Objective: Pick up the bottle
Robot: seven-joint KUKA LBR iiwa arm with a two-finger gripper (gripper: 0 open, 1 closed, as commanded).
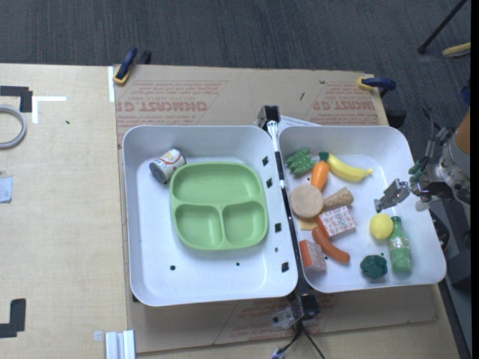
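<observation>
- Bins: two shallow white ones side by side, the left bin point(142, 223) and the right bin point(419, 163).
- One green bottle point(399, 248) lies at the lower right of the right bin, near its right wall. Its long axis runs nearly up and down the frame, cap end toward the top.
- One lemon point(382, 226) sits just beside the bottle's upper left; one broccoli point(373, 267) sits at its lower left.
- Left bin holds one green divided tray point(218, 205) with three compartments and one small can point(166, 164) lying on its side at the tray's upper left.
- Right bin also holds one banana point(346, 169), one carrot point(319, 175), green beans point(299, 160), a round bun point(307, 200), a red-and-white carton point(337, 220) and a sausage point(330, 245).
- One gripper point(394, 194) hovers at the right of the frame, above the lemon and bottle, fingers slightly apart and holding nothing.
</observation>
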